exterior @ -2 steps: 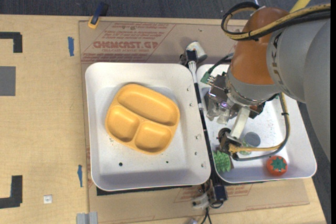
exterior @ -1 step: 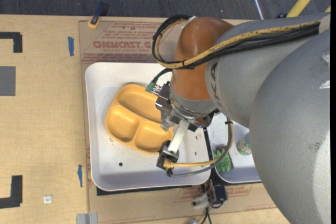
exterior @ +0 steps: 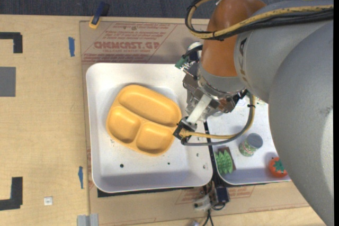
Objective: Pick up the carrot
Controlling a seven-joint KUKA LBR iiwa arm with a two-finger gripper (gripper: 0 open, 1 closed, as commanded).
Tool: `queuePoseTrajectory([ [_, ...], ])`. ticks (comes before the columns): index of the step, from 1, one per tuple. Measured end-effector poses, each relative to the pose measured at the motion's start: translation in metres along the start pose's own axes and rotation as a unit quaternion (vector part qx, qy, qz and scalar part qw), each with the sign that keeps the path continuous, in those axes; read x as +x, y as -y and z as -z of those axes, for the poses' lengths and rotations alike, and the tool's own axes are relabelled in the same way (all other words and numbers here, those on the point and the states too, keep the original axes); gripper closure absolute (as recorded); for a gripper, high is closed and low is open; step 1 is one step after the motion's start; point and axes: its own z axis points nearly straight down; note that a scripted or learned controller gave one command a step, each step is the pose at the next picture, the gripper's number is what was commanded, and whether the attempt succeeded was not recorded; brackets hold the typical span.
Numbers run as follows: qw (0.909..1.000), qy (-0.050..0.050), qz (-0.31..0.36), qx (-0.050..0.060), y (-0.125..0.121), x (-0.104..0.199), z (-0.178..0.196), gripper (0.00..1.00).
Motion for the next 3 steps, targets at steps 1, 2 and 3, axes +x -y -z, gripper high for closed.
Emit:
queuePoseTrajectory([
  [1,1.0,0.0,0.0,0.0,0.0,0.0,0.0,0.0],
  [2,0.998,-0.007,-0.063,0.0,-0.02,0.01,-0.102,0.0],
  [3,0.9981,-0.003,-0.062,0.001,-0.02,0.007,-0.093,1.0],
])
